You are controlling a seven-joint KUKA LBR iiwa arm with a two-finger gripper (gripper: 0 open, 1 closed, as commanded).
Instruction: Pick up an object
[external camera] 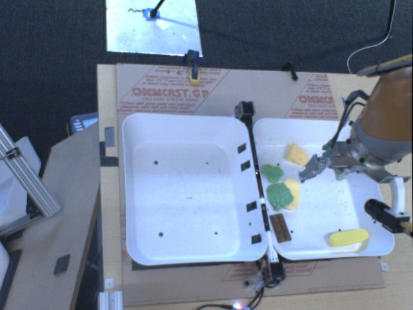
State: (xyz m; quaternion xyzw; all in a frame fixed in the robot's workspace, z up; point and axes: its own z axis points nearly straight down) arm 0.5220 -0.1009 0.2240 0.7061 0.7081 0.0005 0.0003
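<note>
You are looking down on two white bins set side by side on a board. The left bin [187, 192] holds nothing you need to reckon with. The right bin [381, 192] carries all the objects.

The arm [387, 118] enters from the right and hangs over the right bin. Its gripper [312, 170] points left, low over the bin floor, just right of the yellow block [297, 154]. The view is too small and blurred for you to tell how the jaws stand, and nothing shows between them.

Objects near the gripper: the yellow block lies up and to its left, close by but apart. A small green piece [271, 172] lies further left, near the divider. Below it a larger green piece [279, 196] lies touching a pale yellow piece [292, 193] on its right. A brown bar [279, 227] lies by the divider near the front wall. A yellow oblong [348, 238] lies at the front of the bin, well apart from the gripper.

A black part [384, 215] of the arm overhangs the bin's right front corner.
</note>
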